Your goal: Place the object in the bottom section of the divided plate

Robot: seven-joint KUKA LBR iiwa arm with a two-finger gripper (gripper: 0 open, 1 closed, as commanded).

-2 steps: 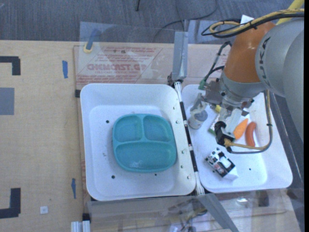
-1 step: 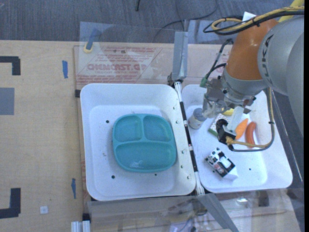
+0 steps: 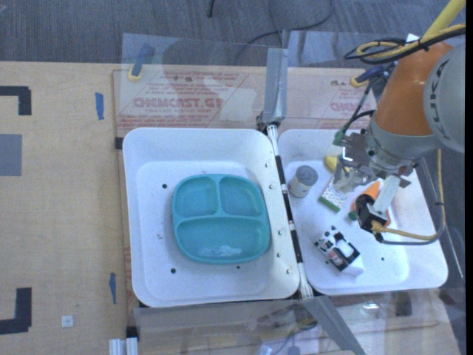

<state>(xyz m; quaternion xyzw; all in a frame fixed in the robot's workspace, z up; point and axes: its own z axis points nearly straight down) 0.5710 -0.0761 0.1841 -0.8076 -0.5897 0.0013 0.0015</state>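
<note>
We located the gripper (image 3: 353,174) over the right bin (image 3: 425,268), toward its far half, below the arm (image 3: 414,95) with its orange band. We could not tell how the gripper was set, since the wrist hid its working end. No object could be seen held in it.

We took the right bin as our landmark. Inside it, just beside the gripper, lay a green-and-white block (image 3: 332,196); whether the two touched, we could not tell. A grey cylinder (image 3: 302,180) stood near the bin's left wall. A small yellow piece (image 3: 332,161) showed at the gripper's far side. An orange item (image 3: 369,191) lay under the wrist, partly hidden. A black-and-white object (image 3: 336,248) lay in the bin's near half, well apart from the gripper.

Left of the right bin, touching it, sat the left bin (image 3: 140,220). It held the plate (image 3: 220,218), teal and divided, with its wide bottom section (image 3: 222,240) on the near side. That section bore none of the loose objects.
</note>
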